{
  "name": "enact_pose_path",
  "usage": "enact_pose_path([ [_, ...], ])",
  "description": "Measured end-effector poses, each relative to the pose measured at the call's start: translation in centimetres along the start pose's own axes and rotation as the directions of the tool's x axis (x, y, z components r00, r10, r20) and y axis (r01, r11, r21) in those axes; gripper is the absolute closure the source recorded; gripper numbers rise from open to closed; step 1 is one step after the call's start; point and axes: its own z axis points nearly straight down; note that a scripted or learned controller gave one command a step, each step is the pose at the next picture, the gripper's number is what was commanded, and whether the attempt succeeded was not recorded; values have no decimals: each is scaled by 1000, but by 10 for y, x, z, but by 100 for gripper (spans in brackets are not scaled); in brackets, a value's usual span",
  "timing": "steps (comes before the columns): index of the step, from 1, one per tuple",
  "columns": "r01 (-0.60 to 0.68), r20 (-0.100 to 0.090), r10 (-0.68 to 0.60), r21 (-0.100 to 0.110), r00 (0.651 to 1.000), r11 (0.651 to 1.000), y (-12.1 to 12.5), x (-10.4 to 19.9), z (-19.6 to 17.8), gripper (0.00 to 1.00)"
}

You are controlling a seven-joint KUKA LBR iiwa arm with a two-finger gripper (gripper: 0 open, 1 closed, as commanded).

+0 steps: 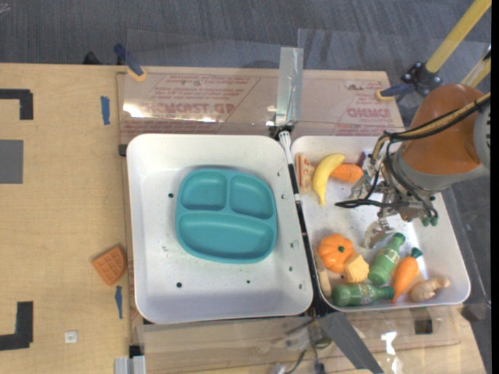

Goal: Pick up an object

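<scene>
My gripper (383, 228) hangs over the right bin (452, 244), near its middle, just above the heap of toy food. I cannot tell if it is spread or pressed together, because the metal parts and cables make one tangle from this angle. I see nothing pinched in it.

The nearest thing below it is a green bottle (387, 260), standing slanted, with a lighter green neck that points up toward my tool. Just beside it on the right lies a carrot (405, 275), orange with a small green tip. A second green bottle (362, 293) lies flat along the near wall of the bin. To the left there is a small orange pumpkin (337, 251) with a green stem, and a pale yellow piece (357, 269) touches it. A beige, knobby item (429, 288) rests in the near right corner. At the far side lies a yellow banana (326, 175), curved, with an orange piece (347, 173) next to it.

The left bin (148, 209) holds a teal divided plate (227, 215) with three compartments.
</scene>
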Motion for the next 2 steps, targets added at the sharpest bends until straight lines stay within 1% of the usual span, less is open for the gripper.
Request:
enact_pose_path([
  [1,69,1,-69,1,998,998,-18,67,-1,0],
  [2,71,16,-71,7,997,997,-17,62,-14,100],
])
